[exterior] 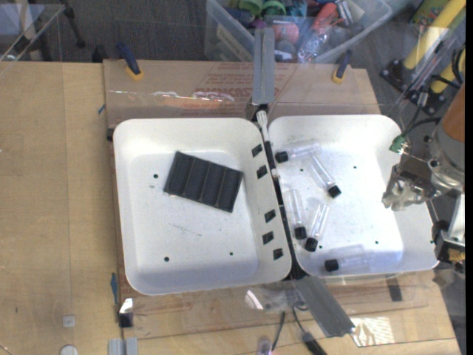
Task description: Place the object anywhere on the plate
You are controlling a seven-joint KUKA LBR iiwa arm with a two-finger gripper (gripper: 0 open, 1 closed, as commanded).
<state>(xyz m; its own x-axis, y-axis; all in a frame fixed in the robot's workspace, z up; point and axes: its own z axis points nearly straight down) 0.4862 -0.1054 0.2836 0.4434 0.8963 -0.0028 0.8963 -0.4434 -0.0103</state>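
Note:
A dark grey ribbed plate (pixel 203 181) lies flat in the left bin (pixel 140 265), turned a little askew. Several clear tubes with black caps lie loose in the right bin (pixel 369 128): one near the divider at the back (pixel 299 154), one just right of it (pixel 324 177), a pair side by side in the middle (pixel 307 219), and one by the front wall (pixel 351 259). My gripper (pixel 397 195) hangs over the right bin's right side, well clear of the tubes and far from the plate. Nothing shows in its grasp.
A divider with black clips (pixel 266 191) runs between the bins. Behind the bench stands a clear tub of colourful items (pixel 295 9). Cables and arm hardware (pixel 436 72) crowd the right edge. Bare wooden bench (pixel 52 198) lies to the left.

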